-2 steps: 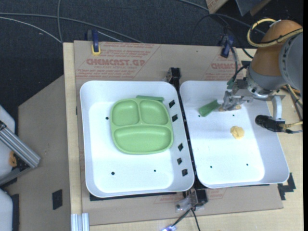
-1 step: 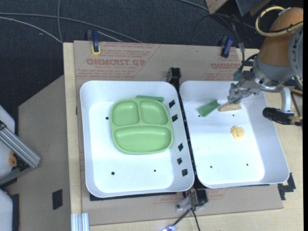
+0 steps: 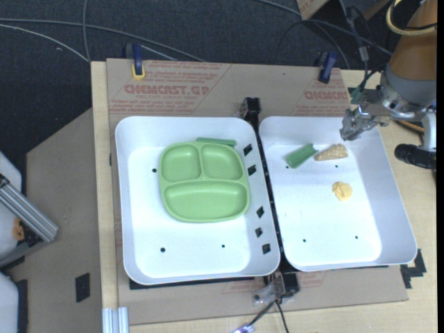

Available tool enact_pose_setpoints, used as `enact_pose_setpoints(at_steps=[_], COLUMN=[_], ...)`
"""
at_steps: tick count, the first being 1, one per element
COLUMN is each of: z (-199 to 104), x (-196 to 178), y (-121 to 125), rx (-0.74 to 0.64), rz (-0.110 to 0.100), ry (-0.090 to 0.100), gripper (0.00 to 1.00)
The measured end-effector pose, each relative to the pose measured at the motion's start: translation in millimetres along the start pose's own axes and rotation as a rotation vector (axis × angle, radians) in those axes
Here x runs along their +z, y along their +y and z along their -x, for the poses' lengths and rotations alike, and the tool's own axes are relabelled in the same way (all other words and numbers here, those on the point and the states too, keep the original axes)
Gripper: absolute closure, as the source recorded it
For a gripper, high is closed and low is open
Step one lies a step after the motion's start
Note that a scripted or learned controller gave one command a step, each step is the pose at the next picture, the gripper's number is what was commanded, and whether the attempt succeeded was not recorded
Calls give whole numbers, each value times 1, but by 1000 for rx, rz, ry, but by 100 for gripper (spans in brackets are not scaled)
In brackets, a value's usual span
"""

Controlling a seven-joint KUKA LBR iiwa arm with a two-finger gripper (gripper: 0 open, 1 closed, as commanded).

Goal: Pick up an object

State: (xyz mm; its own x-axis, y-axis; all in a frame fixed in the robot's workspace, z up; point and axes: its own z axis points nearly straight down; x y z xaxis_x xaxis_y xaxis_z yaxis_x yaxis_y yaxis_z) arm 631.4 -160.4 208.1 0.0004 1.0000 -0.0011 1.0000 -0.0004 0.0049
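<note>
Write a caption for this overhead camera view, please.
Gripper poised above the right bin near a tan piece; green divided plate sits in the left.

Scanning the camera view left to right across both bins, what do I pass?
Green divided plate → green flat piece → beige lump → yellow lump → gripper, above the right bin's far corner.

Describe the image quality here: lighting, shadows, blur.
Camera view: even, soft overhead light; both white bins look bright without harsh glare; the green plate casts hardly any shadow; the gripper is slightly soft, the small tan pieces lack fine detail.
</note>
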Motion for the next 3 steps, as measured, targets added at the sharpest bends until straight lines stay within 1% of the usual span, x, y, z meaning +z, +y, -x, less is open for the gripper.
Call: enact_pose_setpoints(at_steps=[1, 2, 3], z=[0, -55, -110], x=[-48, -34, -21], y=[1, -17, -36], rx=[-1, -4, -6], rz=[2, -8, -9], ry=[0, 4, 5], gripper=[100, 100, 100])
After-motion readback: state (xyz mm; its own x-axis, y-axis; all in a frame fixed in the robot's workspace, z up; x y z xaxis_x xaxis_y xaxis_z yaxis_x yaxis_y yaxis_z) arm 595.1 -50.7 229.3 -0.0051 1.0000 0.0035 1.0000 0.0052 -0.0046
